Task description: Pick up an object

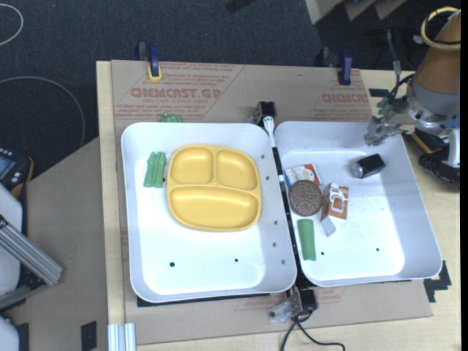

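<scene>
While gripper [382, 126] hovers, black block [368, 166] lies just below.

Two blue clamps [153, 54] [344, 67] pin my tabletop's [219, 93] cardboard sheet; black cable [311, 335] trails off front edge.

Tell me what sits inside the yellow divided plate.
The yellow divided plate in the left bin shows three bare compartments with nothing in them. A green object lies beside it, outside. The bin floor under the plate is covered.
</scene>
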